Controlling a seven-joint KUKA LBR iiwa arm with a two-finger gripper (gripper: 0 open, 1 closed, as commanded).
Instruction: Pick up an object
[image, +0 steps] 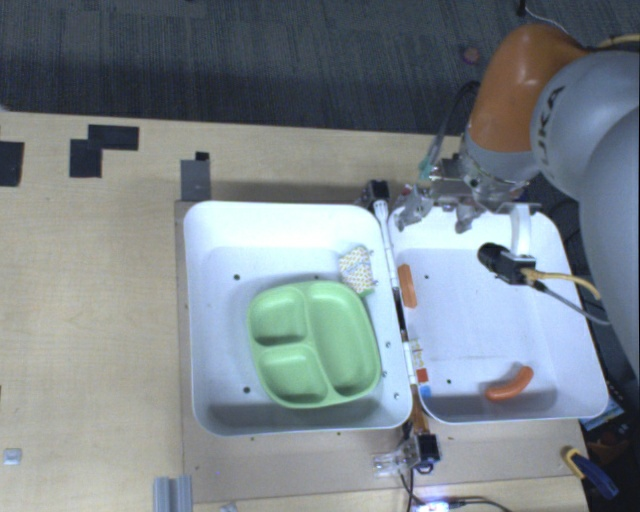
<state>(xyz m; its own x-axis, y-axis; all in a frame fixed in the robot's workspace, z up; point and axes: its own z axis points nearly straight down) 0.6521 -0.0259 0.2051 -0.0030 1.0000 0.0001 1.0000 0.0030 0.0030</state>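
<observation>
Across the right bin (560, 330) from the open, empty end effector (440, 212) lies an orange sausage (509, 383).

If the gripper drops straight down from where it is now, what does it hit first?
Most likely bare floor at the far end of the right bin. The gripper hangs over that far edge, so it might clip the rim; depth is unclear. The orange sausage lies well off that line.
</observation>
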